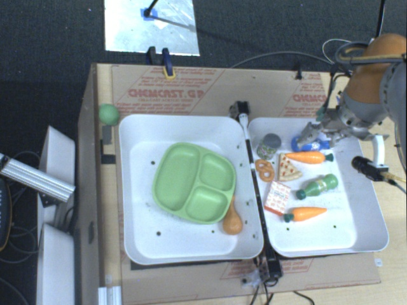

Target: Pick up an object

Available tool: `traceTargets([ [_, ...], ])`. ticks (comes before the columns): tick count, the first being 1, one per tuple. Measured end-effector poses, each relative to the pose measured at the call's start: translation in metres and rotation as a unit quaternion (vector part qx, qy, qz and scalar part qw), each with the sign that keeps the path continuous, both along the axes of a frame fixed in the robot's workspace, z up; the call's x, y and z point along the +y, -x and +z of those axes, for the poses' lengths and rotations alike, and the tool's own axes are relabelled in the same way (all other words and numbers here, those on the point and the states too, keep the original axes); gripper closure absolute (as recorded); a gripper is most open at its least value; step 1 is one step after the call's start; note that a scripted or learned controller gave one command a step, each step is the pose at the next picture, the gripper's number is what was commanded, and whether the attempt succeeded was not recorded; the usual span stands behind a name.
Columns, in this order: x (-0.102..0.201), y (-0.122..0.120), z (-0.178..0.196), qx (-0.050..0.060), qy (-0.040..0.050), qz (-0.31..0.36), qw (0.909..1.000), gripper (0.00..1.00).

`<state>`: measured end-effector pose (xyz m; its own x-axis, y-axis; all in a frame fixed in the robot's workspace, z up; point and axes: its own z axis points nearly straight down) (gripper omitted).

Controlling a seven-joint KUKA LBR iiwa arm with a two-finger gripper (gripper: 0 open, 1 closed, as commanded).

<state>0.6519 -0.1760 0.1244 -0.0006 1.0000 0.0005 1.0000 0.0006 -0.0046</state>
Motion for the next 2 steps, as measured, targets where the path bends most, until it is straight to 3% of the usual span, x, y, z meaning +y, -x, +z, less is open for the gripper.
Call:
traceTargets([
  [1, 0.003, -0.018, -0.038, -0.005, 0.0012, 0.002, 1.0000, 0.00],
  [2, 0.003, -0.019, -0.027, -0.006, 0.0017, 0.003, 1.0000, 1.00],
])
